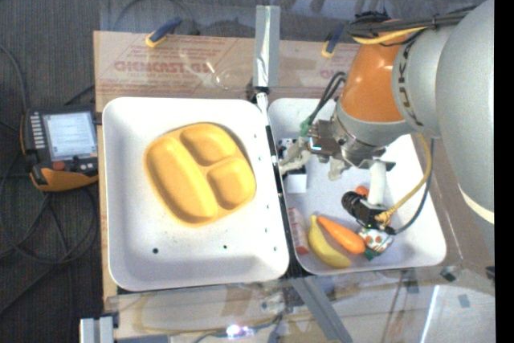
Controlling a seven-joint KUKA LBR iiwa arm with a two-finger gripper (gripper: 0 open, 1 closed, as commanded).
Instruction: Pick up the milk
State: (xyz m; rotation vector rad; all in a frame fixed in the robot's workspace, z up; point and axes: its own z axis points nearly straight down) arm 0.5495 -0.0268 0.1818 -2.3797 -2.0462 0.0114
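Two items, banana (324,247) and carrot (342,234), lie at the right bin's (430,250) near edge. Farther in, the milk (295,181), a white box, label unreadable, sits against that bin's left wall, just beside the gripper (300,156), whose opening cannot be judged. Beyond, faint red print (157,66) crosses a clear sheet (217,52).

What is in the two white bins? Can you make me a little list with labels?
left bin: yellow plate with three sections
right bin: banana, carrot lying across it, small white thing with red and green marks
milk: perhaps that white thing, too small to be sure
gripper: above the right bin, near its left wall, away from the food
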